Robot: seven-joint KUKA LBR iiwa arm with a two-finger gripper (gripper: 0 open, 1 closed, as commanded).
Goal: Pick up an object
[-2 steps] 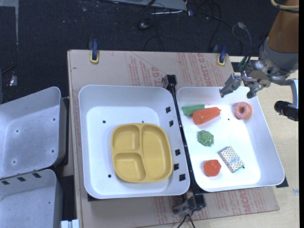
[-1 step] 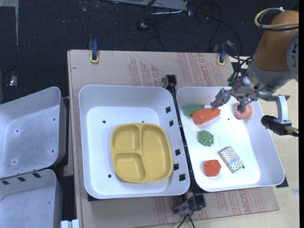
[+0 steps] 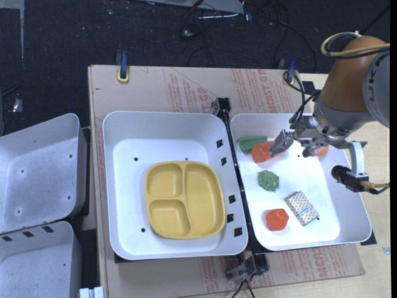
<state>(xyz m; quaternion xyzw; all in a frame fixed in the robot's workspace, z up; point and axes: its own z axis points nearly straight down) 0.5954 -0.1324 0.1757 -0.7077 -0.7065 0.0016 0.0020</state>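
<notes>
i'm watching the pincer (image 3: 296,138) hang low over the far end of the right-hand shallow white bin (image 3: 347,228), reached in from the table's right edge. from up here i can't tell how the pincer stands, released or clenched; the wrist housing and its dark brackets crowd that spot, and i see nothing clearly caught in it.

the closest candidate is the small red rounded toy (image 3: 262,153) lying in the bin's far-left corner, touching the green elongated piece (image 3: 250,144) behind it. one dark tip of the tool sits just beside the red toy, on its right. the green piece's long axis runs roughly across the bin, left to right. so my target lies a touch to the left of the pincer and slightly nearer the table's front edge.

other options sit further toward the front edge: a green bumpy ball (image 3: 268,180) mid-bin, a patterned little box (image 3: 303,208) and a second red-orange lump (image 3: 276,219) near the front. the left bin holds a yellow divided plastic tray (image 3: 185,198).

my judgement: a short shift left, then a descent, would be needed before closing.
</notes>
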